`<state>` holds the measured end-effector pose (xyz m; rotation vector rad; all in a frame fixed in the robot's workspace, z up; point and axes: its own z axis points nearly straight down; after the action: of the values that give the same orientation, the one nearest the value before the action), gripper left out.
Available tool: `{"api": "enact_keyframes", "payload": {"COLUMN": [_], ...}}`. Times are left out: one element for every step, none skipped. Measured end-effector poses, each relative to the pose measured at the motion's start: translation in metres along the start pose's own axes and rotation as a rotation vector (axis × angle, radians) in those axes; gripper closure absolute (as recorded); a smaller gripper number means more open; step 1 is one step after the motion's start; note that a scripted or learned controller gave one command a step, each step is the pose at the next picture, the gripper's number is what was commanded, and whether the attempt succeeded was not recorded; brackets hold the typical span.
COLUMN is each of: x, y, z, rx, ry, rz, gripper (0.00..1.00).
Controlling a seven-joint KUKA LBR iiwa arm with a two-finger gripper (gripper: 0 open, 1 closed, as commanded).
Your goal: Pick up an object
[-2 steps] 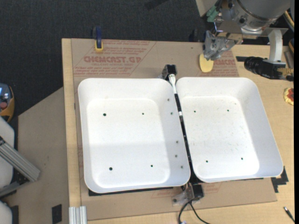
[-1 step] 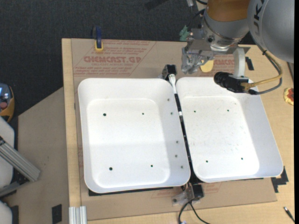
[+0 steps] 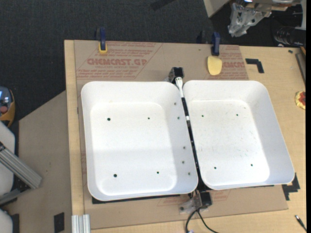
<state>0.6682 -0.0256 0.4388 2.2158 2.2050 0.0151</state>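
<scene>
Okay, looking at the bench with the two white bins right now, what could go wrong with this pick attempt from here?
1. The end effector sits high beyond the bench's far edge, well away from both bins, so any grasp needs a long approach first.
2. The yellow object lies on the board outside the right bin, beside a blue clamp; reaching for it could mean a collision.
3. The left bin offers no visible target, so a descent there would likely close on nothing.
</scene>
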Motion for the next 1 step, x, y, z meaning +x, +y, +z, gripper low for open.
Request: {"api": "enact_keyframes", "payload": {"x": [0.016], "y": [-0.0047], "z": [0.1132], "rx": [0.027], "ry": [0.004], "rz": [-0.005], "gripper": [1.0]}}
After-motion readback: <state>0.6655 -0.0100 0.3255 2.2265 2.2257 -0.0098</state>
